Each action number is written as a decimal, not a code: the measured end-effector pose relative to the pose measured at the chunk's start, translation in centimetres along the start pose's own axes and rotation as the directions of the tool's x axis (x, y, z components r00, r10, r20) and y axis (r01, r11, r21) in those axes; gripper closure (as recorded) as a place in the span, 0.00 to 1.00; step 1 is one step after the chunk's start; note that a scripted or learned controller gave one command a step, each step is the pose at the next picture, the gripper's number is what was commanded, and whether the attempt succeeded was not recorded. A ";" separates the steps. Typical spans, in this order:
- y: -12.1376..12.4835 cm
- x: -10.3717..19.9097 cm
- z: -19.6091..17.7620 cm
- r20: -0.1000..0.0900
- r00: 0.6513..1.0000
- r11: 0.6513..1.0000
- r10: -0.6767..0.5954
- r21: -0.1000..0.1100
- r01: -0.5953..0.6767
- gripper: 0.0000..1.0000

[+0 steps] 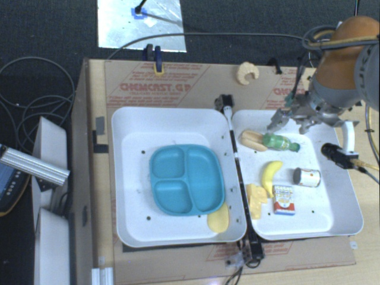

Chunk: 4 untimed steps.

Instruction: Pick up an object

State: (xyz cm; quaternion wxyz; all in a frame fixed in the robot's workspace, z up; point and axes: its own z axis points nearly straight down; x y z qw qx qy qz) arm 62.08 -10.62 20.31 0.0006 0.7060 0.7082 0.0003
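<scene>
The grey arm's two-finger gripper (pixel 295 121) hangs with its fingers spread over the far edge of the right-hand shallow white bin (pixel 344 218), pinching nothing. Just beside its fingertips, near that far edge, lies a green plastic bottle (pixel 280 142) touching a tan bread-like roll (pixel 252 139). Toward the bin's middle sit a yellow banana (pixel 271 176), a small white can on its side (pixel 307 177), a red-and-white carton (pixel 283 200) and a pale yellow block (pixel 256 199). The left bin (pixel 127 159) carries a blue compartment tray (pixel 186 180) with a yellow piece (pixel 218 221) at its near corner.
</scene>
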 end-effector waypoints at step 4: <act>-10.6 1.5 10.8 -0.001 1.000 1.000 0.001 -0.002 -0.001 1.00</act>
